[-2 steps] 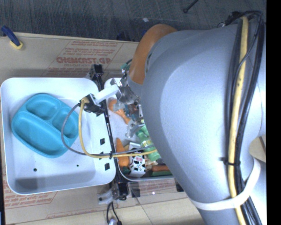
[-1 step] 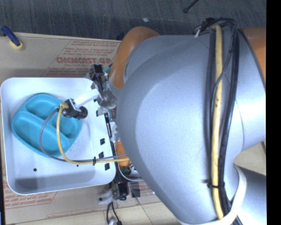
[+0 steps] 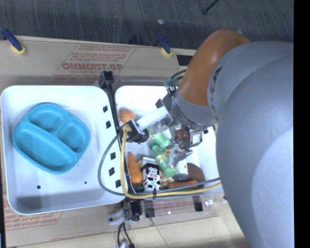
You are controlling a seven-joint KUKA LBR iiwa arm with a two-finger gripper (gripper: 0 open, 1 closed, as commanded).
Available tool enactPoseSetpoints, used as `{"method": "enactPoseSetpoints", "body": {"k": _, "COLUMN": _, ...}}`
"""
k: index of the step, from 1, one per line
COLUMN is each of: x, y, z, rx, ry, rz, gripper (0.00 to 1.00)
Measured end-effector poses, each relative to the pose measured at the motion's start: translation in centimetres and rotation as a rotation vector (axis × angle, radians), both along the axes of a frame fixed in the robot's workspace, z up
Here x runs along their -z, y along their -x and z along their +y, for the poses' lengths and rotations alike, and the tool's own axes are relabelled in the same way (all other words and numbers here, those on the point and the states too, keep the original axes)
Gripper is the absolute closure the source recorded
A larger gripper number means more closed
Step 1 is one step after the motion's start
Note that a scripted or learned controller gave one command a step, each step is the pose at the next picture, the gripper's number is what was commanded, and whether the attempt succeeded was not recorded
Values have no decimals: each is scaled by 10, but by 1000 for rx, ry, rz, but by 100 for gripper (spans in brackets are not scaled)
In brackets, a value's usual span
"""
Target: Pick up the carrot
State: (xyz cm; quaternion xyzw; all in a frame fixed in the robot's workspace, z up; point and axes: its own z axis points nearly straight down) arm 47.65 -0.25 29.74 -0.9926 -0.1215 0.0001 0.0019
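Right bin [image 3: 139,94] crowds the carrot [image 3: 134,169] against its left wall.

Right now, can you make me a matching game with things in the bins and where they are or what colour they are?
Things:
1. carrot
2. divided plate
3. arm
4. green bottle

Clues:
A. blue, in the left bin
B. grey with an orange band
C. orange, near the right bin's front-left corner
D. pale green, in the middle of the right bin

Pairs: 1-C, 2-A, 3-B, 4-D
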Motion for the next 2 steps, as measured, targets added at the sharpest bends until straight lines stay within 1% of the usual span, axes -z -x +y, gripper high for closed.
{"method": "enactPoseSetpoints", "body": {"k": 1, "x": 111, "y": -42, "z": 60, "rx": -160, "ry": -1, "rz": 17, "gripper": 0}}
{"method": "enactPoseSetpoints", "body": {"k": 2, "x": -8, "y": -120, "z": 57, "rx": -358, "ry": 1, "rz": -1, "gripper": 0}}
